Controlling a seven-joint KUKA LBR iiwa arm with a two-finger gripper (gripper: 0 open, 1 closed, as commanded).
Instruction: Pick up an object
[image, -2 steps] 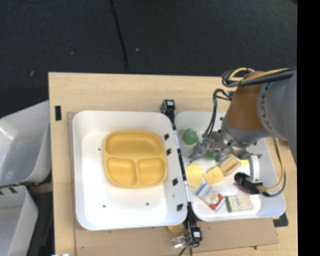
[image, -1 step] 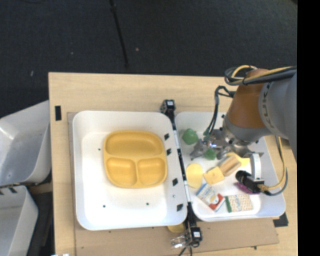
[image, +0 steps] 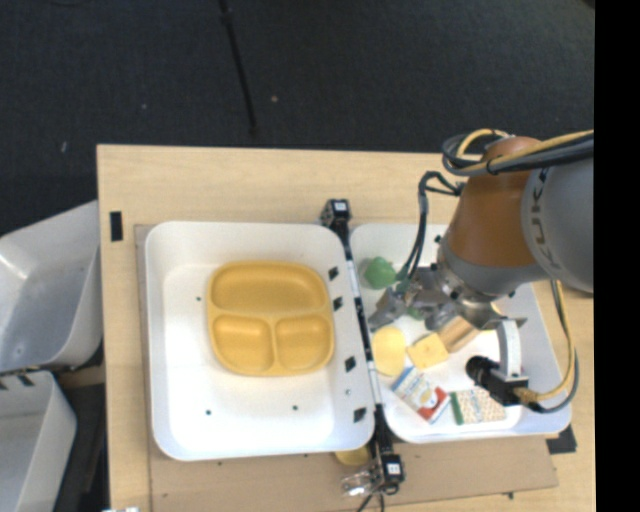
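My gripper (image: 398, 306) hangs low over the left part of the right bin (image: 535, 420), below the arm's orange band. Right under and around it lie a green object (image: 378, 270), a round yellow piece (image: 388, 350) and a yellow block (image: 428, 351). Nearer the bin's front edge lie a blue, white and red packet (image: 420, 391) and a patterned green packet (image: 474, 405). Nothing visibly sits in the gripper. The arm hides the bin's back right part.
The left bin (image: 180, 400) holds a yellow divided plate (image: 270, 317) with three compartments. A black-clipped divider (image: 352, 310) runs between the two bins, close to the gripper's left. A black and white fitting (image: 495, 375) with cables sticks out from the wrist over the right bin.
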